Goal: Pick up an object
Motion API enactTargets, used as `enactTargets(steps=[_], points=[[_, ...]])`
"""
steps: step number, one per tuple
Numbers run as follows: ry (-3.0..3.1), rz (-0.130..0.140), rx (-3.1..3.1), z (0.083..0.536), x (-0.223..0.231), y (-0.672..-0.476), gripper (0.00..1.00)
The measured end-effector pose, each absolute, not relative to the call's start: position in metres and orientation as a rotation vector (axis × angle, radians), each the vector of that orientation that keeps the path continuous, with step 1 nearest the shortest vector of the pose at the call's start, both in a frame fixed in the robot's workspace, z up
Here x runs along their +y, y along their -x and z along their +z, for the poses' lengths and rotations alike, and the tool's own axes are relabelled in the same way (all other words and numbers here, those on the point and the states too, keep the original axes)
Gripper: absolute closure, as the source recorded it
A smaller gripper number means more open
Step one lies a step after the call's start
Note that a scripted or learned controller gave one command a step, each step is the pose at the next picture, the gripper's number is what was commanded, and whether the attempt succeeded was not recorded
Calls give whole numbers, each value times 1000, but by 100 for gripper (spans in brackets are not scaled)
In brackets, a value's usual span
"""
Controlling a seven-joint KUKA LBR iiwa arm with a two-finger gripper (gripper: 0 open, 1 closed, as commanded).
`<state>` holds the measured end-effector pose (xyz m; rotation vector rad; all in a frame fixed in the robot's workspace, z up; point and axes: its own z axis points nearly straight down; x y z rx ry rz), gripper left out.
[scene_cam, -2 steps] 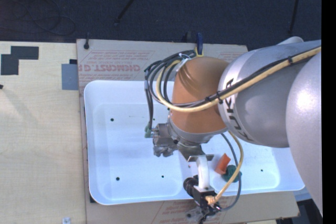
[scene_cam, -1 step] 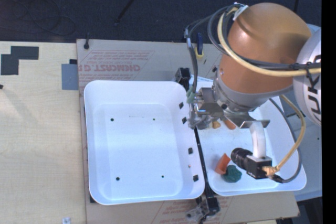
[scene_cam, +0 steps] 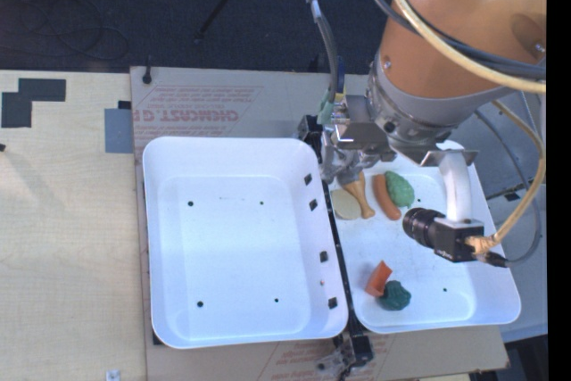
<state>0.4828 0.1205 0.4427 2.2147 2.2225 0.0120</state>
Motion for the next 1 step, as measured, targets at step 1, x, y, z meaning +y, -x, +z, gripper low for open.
enactTargets(steps=[1], points=[[-2230, -27, 2227, 251, 119, -497, 100]])
